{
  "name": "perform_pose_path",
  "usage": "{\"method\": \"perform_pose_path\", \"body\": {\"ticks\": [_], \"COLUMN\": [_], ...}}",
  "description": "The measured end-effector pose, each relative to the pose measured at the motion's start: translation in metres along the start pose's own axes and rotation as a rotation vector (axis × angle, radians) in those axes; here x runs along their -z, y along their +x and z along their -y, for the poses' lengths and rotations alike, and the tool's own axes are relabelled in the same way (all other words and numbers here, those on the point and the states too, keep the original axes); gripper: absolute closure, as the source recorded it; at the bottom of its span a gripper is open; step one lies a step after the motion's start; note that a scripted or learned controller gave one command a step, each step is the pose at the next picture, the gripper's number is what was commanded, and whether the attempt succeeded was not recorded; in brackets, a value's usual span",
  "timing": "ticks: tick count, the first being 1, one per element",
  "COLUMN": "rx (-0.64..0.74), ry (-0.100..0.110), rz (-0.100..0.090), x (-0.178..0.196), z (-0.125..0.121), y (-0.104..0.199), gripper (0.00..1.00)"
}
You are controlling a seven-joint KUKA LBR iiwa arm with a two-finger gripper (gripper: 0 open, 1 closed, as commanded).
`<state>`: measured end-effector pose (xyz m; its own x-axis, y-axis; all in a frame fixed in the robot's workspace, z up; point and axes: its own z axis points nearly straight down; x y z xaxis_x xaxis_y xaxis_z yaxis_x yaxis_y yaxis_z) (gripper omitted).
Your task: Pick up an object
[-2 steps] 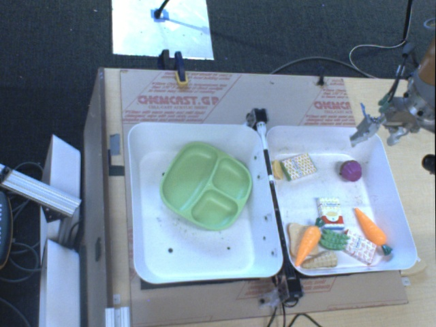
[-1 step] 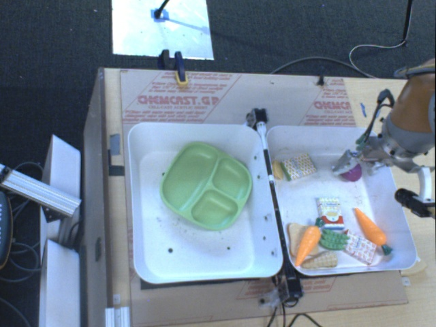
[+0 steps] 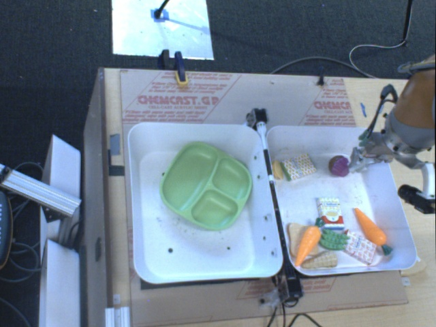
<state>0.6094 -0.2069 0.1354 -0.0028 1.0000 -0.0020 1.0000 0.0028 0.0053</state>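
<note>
The right bin (image 3: 395, 195) holds several small toys. A purple round piece (image 3: 338, 165) lies near its back edge, with a patterned box (image 3: 297, 167) to its left. Toward the front are a red and white carton (image 3: 330, 210), an orange carrot (image 3: 371, 228), a second carrot (image 3: 307, 244), a green leafy piece (image 3: 334, 239) and a patterned packet (image 3: 361, 248). My gripper (image 3: 359, 159) hangs at the bin's back right, just right of the purple piece. Nothing shows in its grasp.
The left bin (image 3: 153, 251) holds a green divided plate (image 3: 206, 184). A black and white divider (image 3: 267, 182) runs between the bins. Cables trail over the bench at the back right. A metal rail (image 3: 37, 191) sticks in from the left.
</note>
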Motion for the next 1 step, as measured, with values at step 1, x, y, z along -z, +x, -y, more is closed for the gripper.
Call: {"method": "perform_pose_path", "body": {"ticks": [1], "rx": [0.0], "ry": [0.0], "rz": [0.0], "x": [-0.0002], "z": [0.0001], "y": [0.0], "gripper": [0.0]}}
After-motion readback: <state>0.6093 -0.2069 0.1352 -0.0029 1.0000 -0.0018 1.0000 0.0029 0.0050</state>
